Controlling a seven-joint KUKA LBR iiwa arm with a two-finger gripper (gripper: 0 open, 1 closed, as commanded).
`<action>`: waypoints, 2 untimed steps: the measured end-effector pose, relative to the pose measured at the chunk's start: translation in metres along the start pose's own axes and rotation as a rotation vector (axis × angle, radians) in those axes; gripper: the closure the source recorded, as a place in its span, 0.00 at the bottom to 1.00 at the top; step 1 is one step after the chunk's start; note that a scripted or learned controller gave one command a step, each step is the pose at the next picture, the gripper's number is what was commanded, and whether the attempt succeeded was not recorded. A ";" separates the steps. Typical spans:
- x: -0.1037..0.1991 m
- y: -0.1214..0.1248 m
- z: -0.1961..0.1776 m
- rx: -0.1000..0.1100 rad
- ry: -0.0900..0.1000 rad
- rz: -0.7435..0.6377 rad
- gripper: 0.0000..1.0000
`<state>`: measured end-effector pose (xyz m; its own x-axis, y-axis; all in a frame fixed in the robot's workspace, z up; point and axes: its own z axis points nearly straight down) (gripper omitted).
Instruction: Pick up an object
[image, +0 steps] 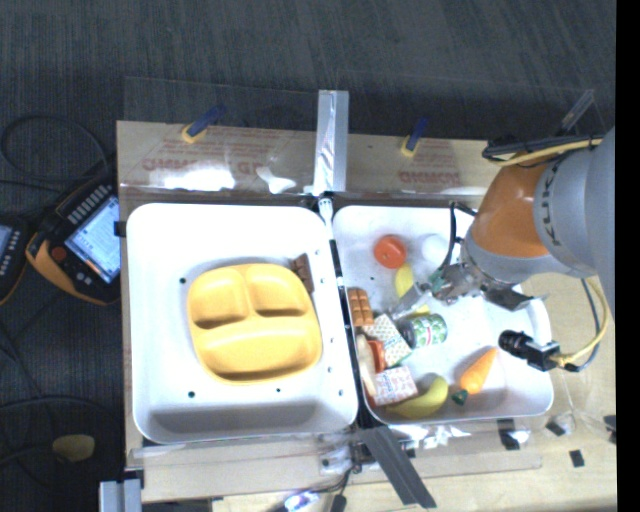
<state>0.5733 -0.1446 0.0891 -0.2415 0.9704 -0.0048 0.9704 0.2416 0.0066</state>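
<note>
The gripper is seen low in the right bin, near the bin's middle, with the arm bent in over the bin's right wall and the orange band turned toward the camera. Whether anything is pinched cannot be told from this view, since the tool is small and partly masked by the wrist. The nearest candidate is judged to be the can, which lies on its side just below and slightly left of the gripper, its long axis running roughly left to right across the bin. A yellow piece is found just beside the tool on its left, and a red ball a little farther up and left. A carrot lies down and to the right, slanted, and a banana is set along the bin's near wall, with small boxes crowded against the left wall. The left bin holds a yellow tray. A short move downward in the view would be called for to reach the can, and the grasp would best be made across its short axis; slipping on its round side is judged the main risk.
</note>
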 end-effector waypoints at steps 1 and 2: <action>0.000 0.001 -0.010 -0.004 0.000 0.000 1.00; 0.064 0.036 -0.178 0.007 0.003 -0.080 1.00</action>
